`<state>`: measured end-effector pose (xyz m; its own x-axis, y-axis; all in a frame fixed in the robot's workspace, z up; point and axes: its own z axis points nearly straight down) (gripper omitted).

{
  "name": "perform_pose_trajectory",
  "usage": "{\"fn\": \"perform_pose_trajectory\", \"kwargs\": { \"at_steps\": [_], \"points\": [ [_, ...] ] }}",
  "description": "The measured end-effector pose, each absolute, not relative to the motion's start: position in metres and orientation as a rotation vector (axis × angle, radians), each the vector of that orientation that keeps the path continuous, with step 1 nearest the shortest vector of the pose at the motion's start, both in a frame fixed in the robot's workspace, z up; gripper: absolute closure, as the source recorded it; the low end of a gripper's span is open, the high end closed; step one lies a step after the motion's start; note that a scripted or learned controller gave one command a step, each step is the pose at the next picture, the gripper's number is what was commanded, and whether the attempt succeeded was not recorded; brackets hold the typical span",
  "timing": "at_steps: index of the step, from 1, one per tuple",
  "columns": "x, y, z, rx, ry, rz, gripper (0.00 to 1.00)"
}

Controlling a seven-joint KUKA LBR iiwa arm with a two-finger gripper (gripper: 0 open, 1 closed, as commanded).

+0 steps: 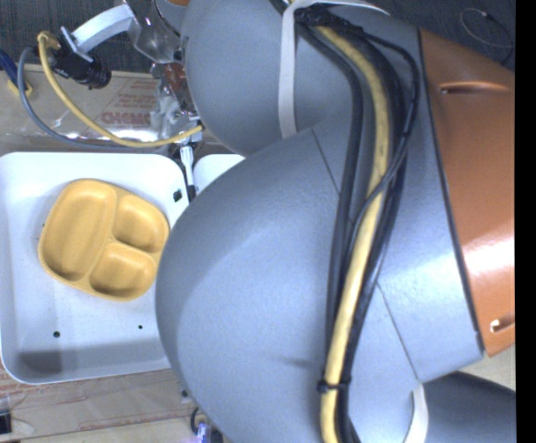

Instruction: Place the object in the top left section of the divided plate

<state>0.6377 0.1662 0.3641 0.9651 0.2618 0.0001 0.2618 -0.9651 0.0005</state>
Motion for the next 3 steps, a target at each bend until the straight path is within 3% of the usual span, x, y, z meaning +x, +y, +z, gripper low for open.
{"fn": "perform_pose_trajectory", "kwargs": {
  "at_steps": [1,2,3],
  "points": [
    [0.58,0.127,0.232,3.122,0.37,-0.012,1.0],
    [0.58,0.127,0.232,3.122,0.371,-0.011,0.0],
    [0.637,0.145,0.309,3.12,0.379,-0.001,0.0]
  ]
}}
